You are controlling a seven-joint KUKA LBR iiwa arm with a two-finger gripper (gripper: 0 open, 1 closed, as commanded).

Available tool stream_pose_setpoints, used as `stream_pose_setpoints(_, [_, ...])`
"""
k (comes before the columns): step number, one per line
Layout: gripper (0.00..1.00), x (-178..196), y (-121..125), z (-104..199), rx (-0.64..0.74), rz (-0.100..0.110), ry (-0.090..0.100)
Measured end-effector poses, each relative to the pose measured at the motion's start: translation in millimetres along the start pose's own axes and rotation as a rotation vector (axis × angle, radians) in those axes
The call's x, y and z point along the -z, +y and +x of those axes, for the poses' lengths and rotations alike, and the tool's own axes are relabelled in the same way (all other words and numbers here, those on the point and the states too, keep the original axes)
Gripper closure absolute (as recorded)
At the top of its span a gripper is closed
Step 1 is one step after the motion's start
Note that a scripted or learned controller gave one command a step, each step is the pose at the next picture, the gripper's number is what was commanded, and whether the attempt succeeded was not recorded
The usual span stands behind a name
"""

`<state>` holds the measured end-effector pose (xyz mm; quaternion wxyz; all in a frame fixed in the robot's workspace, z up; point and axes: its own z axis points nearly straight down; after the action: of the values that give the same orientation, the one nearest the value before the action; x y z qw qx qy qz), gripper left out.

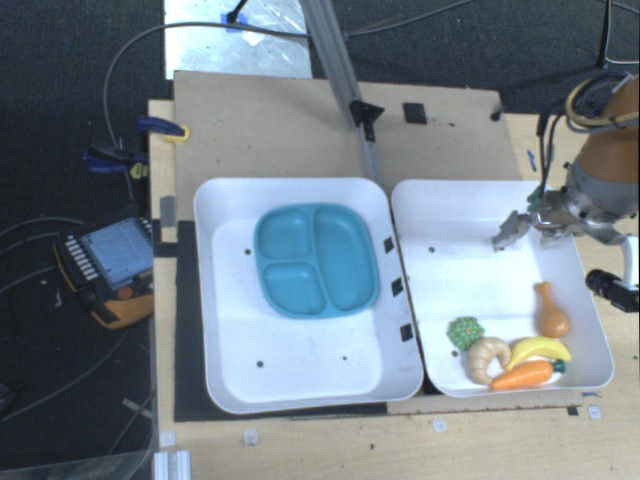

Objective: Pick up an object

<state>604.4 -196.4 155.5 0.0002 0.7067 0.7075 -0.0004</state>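
Right now most of the right bin (470, 298) floor lies bare; the toys, a drumstick (549, 311) and banana (540, 349) among them, crowd its near right corner. Above its far right part the gripper (512, 230) hangs, fingers spread, holding nothing.

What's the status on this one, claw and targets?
Claw over right bin, nothing held. Toy food clustered at bin's near corner: broccoli, banana, carrot, drumstick. Nothing between.
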Motion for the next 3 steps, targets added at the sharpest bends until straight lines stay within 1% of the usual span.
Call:
stream_pose_setpoints(1, [0.0, -62, 0, -3, -0.001, 0.001, 0.0])
stream_pose_setpoints(2, [1.0, -48, 1, -3, -0.001, -0.003, -0.001])
stream_pose_setpoints(3, [1.0, 16, 2, -1, 0.003, -0.007, -0.001])
